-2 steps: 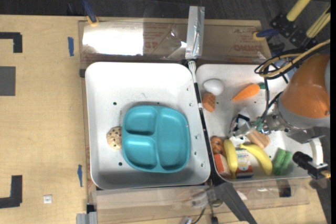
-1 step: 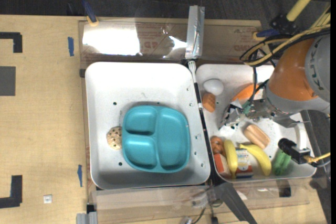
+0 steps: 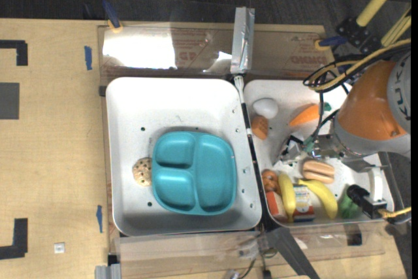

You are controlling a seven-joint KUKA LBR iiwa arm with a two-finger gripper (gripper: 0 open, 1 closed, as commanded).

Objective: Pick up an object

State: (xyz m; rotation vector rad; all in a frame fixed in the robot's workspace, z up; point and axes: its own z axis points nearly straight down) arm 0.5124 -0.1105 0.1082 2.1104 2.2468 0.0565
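My gripper (image 3: 302, 147) hangs over the right bin (image 3: 274, 91); the hot dog (image 3: 318, 170) lies just beside it; its state I cannot tell.

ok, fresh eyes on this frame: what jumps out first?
The teal divided plate sits in the middle of the left bin, with a small speckled cookie just off its left edge. The right bin is crowded with toy food: a hot dog, two bananas and a white egg. The grey arm with its orange band reaches in over that clutter.
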